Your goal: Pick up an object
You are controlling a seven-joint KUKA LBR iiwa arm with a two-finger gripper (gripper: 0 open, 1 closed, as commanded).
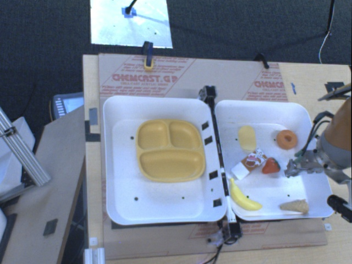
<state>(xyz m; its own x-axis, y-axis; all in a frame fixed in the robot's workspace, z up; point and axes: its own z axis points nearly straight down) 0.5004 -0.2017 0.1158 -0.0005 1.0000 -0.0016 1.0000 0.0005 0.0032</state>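
1. On the worktop [91, 164] we see two shallow white bins side by side: the left bin [118, 147] and the right bin [258, 111].
2. We find a yellow divided plate [168, 150] lying flat in the middle of the left bin.
3. We count several small things in the right bin: a pale yellow piece [247, 137] near its back left, an orange doughnut [286, 139] to the right of that, and a small packet [250, 164] touching a red piece [270, 166] near the middle.
4. We see a banana [243, 198] at the front left and a tan wedge [295, 205] at the front right.
5. We see the hand [294, 168] low over the right bin, just beside the red piece; we cannot tell how wide it is or whether it grips anything.
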